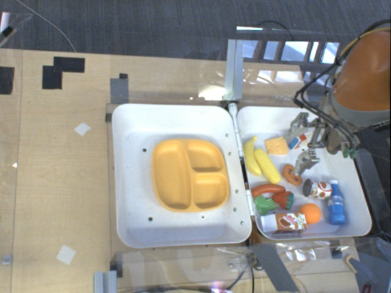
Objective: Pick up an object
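Over the right bin (364, 221), the gripper (303, 145) hangs with fingers spread and nothing between them; toy foods crowd below, a pretzel (291, 174) nearest; tight packing could cause a glancing, failed grasp.

Both bins were white, the left bin (131, 163) and the right bin (354, 188). In the left one lay a yellow-orange divided plate (189, 174). In the right one I saw a yellow banana (249, 155), a yellow corn cob (267, 165), an orange fruit (311, 213), a blue bottle (336, 204) and a red sausage (268, 190). The arm (365, 72) had an orange band.
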Robot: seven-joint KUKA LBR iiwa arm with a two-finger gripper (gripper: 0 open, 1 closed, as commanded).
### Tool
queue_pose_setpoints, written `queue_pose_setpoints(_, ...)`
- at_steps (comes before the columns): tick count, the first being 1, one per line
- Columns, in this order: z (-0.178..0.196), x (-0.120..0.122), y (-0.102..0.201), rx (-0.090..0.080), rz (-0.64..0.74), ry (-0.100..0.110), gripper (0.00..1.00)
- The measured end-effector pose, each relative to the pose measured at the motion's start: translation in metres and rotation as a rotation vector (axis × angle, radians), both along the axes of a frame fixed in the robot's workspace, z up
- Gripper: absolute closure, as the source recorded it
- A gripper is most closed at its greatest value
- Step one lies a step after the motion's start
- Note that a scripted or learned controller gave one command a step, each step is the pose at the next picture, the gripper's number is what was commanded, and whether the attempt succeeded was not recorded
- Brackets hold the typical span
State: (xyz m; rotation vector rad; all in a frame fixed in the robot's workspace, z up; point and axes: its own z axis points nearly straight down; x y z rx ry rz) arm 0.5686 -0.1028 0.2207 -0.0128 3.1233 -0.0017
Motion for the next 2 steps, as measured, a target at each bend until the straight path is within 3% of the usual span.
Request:
queue_pose_setpoints(1, -0.102, -0.008, -0.019, 0.005, -0.304, 0.016, 0.0)
queue_pose_setpoints(2, -0.127, 0.057, 0.009, 0.013, -0.77, -0.007, 0.0)
